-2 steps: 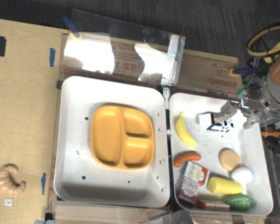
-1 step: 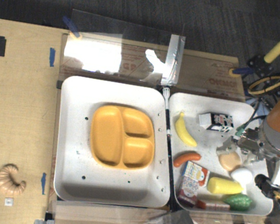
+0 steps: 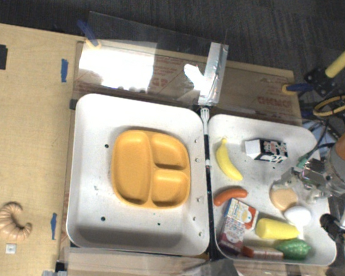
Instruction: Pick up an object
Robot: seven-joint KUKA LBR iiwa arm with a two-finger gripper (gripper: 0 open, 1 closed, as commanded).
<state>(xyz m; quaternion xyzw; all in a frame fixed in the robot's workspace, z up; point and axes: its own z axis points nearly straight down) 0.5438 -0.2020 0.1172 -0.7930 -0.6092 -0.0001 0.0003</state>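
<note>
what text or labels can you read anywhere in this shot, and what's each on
Nothing can be read in full.
Cardboard behind the bins: red print, too blurred to read.
Small carton in the right bin: dark label, too small to read.
Red packet in the right bin: print too small to read.
Small white tag on the bench by the croissant: mark too small to read.

Dark grey carpet floor [image 3: 178, 7] behind; light wood bench [image 3: 12, 143] w/ black marks, blue tape bits [image 3: 63, 69], glare on clear sheet [image 3: 132, 65].
</note>
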